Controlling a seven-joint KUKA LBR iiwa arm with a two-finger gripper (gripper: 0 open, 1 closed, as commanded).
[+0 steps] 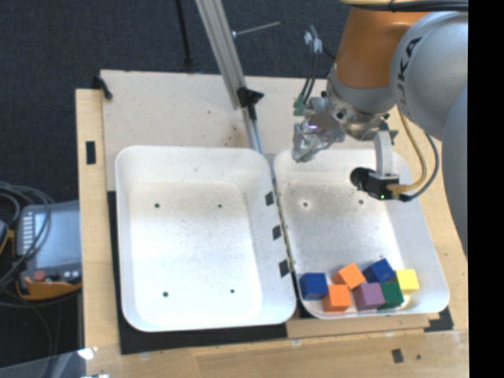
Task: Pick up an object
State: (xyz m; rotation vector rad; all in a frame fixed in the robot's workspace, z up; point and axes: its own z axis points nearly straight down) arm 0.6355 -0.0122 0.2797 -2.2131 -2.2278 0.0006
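**Gripper high at top of right bin, blocks clustered at bottom**

We see the arm [394, 38] coming in from the upper right, orange band above the wrist. The gripper [305, 150] hangs over the top left corner of the right bin [346, 211], near the divide between the two bins. Finger state: we cannot tell, too blurred and small; nothing visible between them.

Candidate objects all sit in the lower part of the right bin, well apart from the gripper, toward lower right of frame. We count a blue block [313, 285], orange block [351, 275], second orange block [339, 297], purple block [368, 295], green block [392, 294], dark blue block [380, 270] and yellow block [407, 279]. They are packed close, several touching, against the bin's bottom rim.

The left bin [197, 235] occupies centre left. A metal pole [224, 50] slants from top centre down to between the bins.
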